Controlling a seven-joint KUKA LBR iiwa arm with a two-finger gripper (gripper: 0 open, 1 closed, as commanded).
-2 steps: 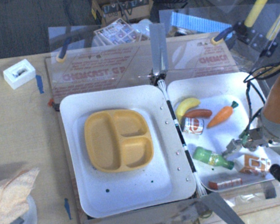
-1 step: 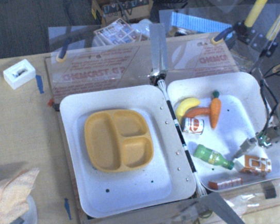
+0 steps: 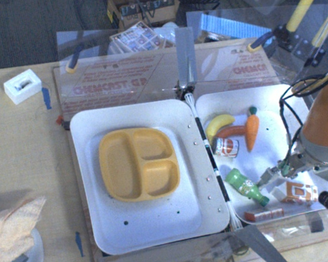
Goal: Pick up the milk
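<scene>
We see the gripper (image 3: 272, 173) low in the right bin (image 3: 267, 95), between the green bottle (image 3: 245, 185) and the milk (image 3: 300, 192); we cannot tell its state.

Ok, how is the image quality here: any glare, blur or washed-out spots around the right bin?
In the camera view the light is even and soft. The right bin's white floor is nearly washed out. The gripper and the small carton beside it look soft. The clear sheet behind the bins reflects faintly. The yellow divided plate is sharp.
</scene>
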